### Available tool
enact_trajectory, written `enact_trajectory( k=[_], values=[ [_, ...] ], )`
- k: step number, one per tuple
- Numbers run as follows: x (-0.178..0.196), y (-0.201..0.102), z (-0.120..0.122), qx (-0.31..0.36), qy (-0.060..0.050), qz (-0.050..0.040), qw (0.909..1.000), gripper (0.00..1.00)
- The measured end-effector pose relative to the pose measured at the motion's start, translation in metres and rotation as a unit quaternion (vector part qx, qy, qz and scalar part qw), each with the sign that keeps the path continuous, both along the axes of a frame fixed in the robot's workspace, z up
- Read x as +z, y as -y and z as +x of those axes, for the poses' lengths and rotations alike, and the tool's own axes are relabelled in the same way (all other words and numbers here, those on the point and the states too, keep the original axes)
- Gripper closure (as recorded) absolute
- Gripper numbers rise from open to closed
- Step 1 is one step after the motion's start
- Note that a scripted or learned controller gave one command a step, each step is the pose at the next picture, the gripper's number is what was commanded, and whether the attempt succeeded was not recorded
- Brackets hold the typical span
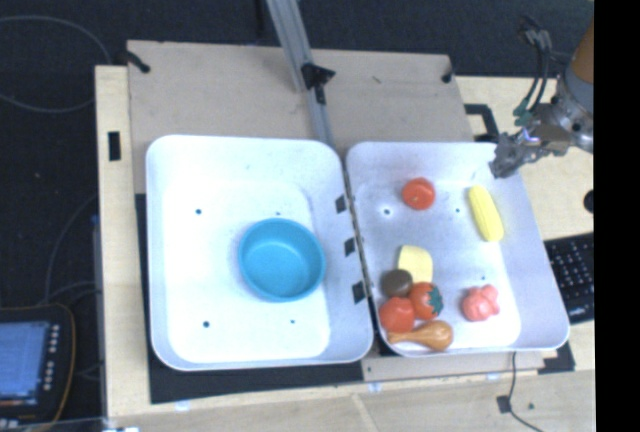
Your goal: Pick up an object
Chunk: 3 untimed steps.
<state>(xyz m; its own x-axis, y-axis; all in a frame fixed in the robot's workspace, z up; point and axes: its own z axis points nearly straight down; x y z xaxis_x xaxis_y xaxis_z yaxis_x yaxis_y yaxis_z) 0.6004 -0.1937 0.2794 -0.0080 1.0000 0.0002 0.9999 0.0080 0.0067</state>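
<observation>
Yellow plastic corn (486, 213) lay in the right bin (530, 300), just below and left of the gripper (507, 160), whose finger state I could not tell. It looked light, stiff and slick; gripping across its narrow middle seemed safest.
</observation>
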Motion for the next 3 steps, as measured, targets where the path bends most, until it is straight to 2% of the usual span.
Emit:
enact_trajectory(
  k=[1, 2, 3],
  values=[
    [0.005, -0.055, 0.011, 0.001, 0.0, -0.0001, 1.0, 1.0],
    [-0.007, -0.116, 0.021, 0.0, -0.004, 0.0004, 1.0, 1.0],
    [-0.006, -0.165, 0.029, 0.0, -0.001, 0.0002, 1.0, 1.0]
  ],
)
